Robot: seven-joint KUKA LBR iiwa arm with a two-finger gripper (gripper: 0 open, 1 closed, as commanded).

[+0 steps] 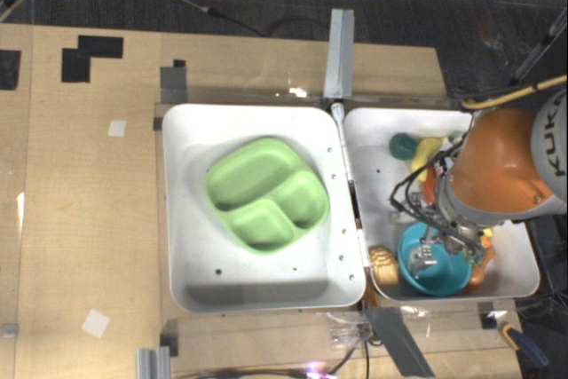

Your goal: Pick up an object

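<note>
Clutter crowds the right bin (pixel 497 284). The jaws (pixel 432 255) hang over a teal cup (pixel 435 266); whether they are spread or pressed together I cannot tell. A slip off its rim looks likely, or a knock to the brown object (pixel 382 260) just left of them.

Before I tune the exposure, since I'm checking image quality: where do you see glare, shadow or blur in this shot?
In the camera view, bright glare marks the left bin's upper rim near the divider; soft shadow pools along its lower wall below the green tray; the arm's orange band looks slightly soft; the pincer sits over the teal cup, its details muddled.
</note>
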